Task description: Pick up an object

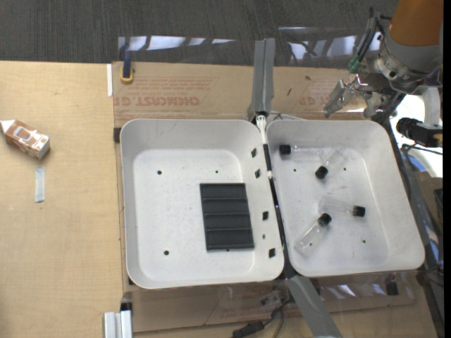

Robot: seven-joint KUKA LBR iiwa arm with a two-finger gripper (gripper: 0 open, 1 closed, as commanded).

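Several clear vials with black caps lie in the right bin [394,189]: one at the far left [296,149], one near the middle [325,167], one lower right [347,208] and one at the front [313,232]. A black ribbed rectangular block [227,216] lies flat in the left bin [141,189]. My gripper [359,104] hangs above the far rim of the right bin, below the orange band [416,13]. It is open with nothing between its fingers and stands apart from all the vials.
A grey divider post [263,76] rises between the bins at the back. Brown cardboard [183,94] lies behind the bins. On the wooden bench to the left sit a small printed box [27,139] and a grey strip [39,186]. Cables [416,129] run at the right.
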